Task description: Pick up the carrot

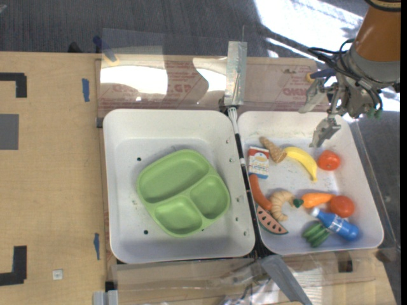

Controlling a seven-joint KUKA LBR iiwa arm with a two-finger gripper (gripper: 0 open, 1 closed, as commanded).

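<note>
You see two white bins on a pale tan bench (51, 170), the left bin (121, 138) holding a light green divided plate (183, 191) and blue tape tabs (86, 89) marking the bench at its far left corner. In the right bin (365, 189) you have a yellow banana (304, 161), an orange carrot (316, 200) with a green tip, two red-orange round fruits (329, 161), a blue bottle (338, 225) with a white band, a dark green piece (315, 234), a red and white carton (258, 162), a red sausage (259, 194), tan pastries (281, 202) and a red watermelon slice (270, 223) with dark seeds. The arm's band (379, 24) at far right is orange above a grey gripper (327, 131).
</note>
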